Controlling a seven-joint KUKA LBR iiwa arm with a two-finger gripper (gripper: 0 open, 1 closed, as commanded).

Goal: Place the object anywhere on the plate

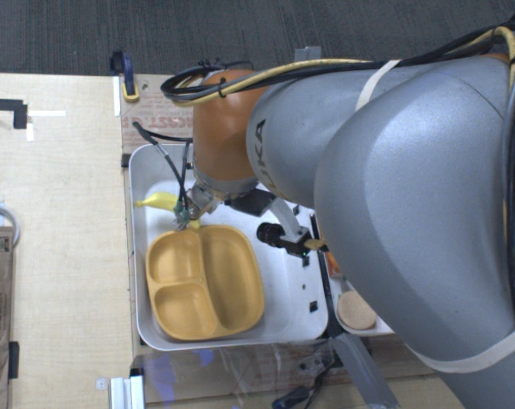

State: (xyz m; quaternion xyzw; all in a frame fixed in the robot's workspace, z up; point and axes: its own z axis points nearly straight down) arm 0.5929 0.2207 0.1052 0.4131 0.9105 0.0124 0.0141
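Observation:
A tan plate [208, 281] with three compartments lies in the left white bin [142, 254], toward its front. A yellow, banana-like object [158, 201] lies just past the plate's far left rim, against the bin floor. My gripper [186, 217] hangs over the plate's far edge, right beside the yellow object's right end. The wrist hides the gripper's tips, and I cannot tell whether it touches the object. The grey arm with its orange band [228, 135] covers the right half of the view.
A round pale wooden disc [355, 311] lies in the right bin, mostly under the arm, with a small orange thing [334, 267] behind it. The light wooden benchtop [53, 228] stretches to the left of the bins.

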